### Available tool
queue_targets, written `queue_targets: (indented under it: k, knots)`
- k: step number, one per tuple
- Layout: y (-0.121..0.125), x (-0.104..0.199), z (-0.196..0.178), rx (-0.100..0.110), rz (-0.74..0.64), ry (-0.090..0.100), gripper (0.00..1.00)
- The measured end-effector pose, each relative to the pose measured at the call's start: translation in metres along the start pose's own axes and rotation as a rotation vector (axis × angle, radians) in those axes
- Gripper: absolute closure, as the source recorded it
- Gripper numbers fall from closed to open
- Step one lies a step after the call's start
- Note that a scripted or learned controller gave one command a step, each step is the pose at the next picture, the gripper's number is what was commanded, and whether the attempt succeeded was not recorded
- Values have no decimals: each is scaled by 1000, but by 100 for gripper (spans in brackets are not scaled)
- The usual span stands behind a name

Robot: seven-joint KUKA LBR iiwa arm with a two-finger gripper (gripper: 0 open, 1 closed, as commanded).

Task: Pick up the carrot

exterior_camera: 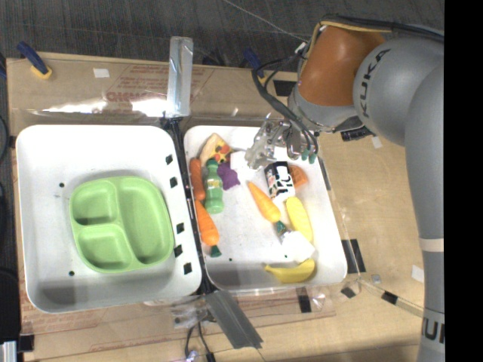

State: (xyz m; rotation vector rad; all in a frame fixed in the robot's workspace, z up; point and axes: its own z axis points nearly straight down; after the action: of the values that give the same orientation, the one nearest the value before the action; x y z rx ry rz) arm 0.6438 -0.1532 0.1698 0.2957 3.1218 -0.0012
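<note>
Two white bins sit side by side on the table (68,74), and you can see that the job is not done yet. Nearest to you, at the front of the right bin (332,266), lies a yellow banana (290,272), with a small white thing (299,243) just behind it. A little farther back is a long yellow piece (299,216) that looks like toy corn, and beside it lies an orange carrot (264,200), flat on the bin floor near the middle. Another orange carrot with a green end (208,228) lies along the bin's left wall. Either one could be your target, and nothing is touching them.

The left bin (30,202) holds a green tray (121,221) with three sections.

Farther back in the right bin stand a green bottle (213,187), a purple thing (229,176), and a black and white bottle (280,181). That bottle has dark marks on its label, but they are too small to read.

Farthest back, the gripper (273,143) hangs over the rear of the right bin, near the black and white bottle. Its fingers hold nothing, and you cannot tell how wide they stand. The grey arm (407,81) has the letters KUKA on its side.

So the reach down, the grab and the lift are all left to do.
</note>
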Motion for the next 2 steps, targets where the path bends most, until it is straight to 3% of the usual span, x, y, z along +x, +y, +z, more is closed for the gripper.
queue_targets:
  k: [1,2]
  knots:
    - [-45,42,24,-1,-336,7,100]
    - [-45,42,24,-2,-337,7,0]
